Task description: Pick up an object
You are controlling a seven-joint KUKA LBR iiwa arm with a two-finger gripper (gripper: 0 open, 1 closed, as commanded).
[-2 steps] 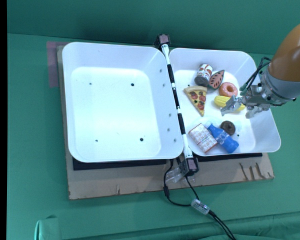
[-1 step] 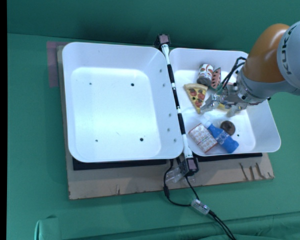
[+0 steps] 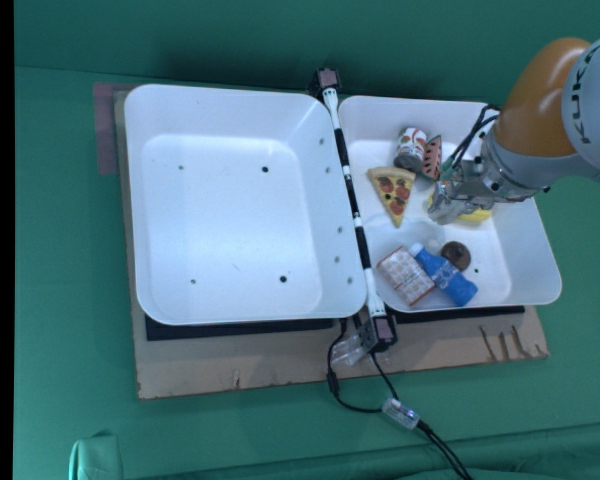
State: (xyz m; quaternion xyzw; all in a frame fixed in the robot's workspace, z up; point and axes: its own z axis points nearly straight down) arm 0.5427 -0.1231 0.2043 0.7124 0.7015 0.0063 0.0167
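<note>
Arm: grey with an orange band, entering from the right and reaching down into the right bin.

Gripper: low in the right bin, near its middle and toward the right wall. How far the fingers stand apart cannot be told; they are too small and cluttered with cables to read. A yellow object lies directly under or against the gripper, only partly visible; whether it is gripped cannot be told.

Right bin contents:
- Pizza slice, just left of the gripper, point toward the near side.
- Small can, far side, with a watermelon slice touching its right.
- Brown round piece, near side, below the gripper.
- Blue bottle with a white cap, lying on its side, just beside the brown piece.
- Red-and-white carton, lying flat, touching the bottle's left.

Left bin: white, with a few small dark specks on its floor.

Surface: both bins sit side by side on a cardboard sheet over green cloth. A black-and-white strip runs between the bins; a cable trails from its near end.
</note>
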